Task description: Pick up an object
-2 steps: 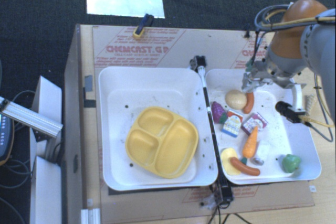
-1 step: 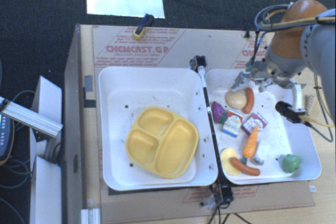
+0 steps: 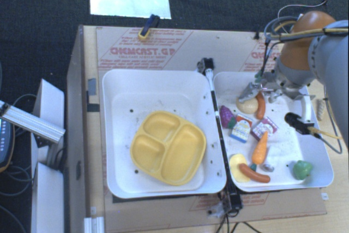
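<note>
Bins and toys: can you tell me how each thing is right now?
Tray: flat in the left bin, nothing on it.
Carrot: lying in the right bin.
Sausage: lying across a yellow piece.
Green toy: resting at the near right corner.
Gripper: low over the right bin's far end.

The brown board that lies on the bench under the two white bins has red letters printed on it. Behind the left bin the biggest word reads "CHEMCAST", with some more letters after it that look like "GP". Smaller red lines sit above and below that word, but they are too tiny to read. More red print shows behind the right bin, too cut off to read.
</note>
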`<action>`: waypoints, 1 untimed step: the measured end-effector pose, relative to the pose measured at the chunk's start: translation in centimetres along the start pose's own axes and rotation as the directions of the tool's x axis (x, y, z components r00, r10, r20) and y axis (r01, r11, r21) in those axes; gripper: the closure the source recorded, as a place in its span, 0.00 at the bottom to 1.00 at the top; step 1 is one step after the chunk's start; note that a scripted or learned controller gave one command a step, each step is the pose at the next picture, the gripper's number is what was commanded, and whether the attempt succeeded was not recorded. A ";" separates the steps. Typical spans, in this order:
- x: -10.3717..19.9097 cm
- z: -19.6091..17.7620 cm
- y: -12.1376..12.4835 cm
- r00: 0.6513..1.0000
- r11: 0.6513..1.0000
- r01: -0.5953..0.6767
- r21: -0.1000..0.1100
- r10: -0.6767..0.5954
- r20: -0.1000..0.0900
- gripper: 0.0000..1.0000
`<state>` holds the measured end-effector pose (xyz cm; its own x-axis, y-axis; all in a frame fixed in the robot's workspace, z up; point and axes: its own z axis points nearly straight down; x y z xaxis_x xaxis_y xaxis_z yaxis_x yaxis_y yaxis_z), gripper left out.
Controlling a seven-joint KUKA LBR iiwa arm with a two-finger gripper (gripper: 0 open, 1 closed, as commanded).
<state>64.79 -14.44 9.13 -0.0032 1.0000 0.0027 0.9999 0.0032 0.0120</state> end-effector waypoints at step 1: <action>0.0 -1.3 0.2 1.000 1.000 0.002 -0.006 -0.002 0.002 1.00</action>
<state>64.99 -14.49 10.43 -0.0047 1.0000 0.0009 0.9998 0.0047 0.0180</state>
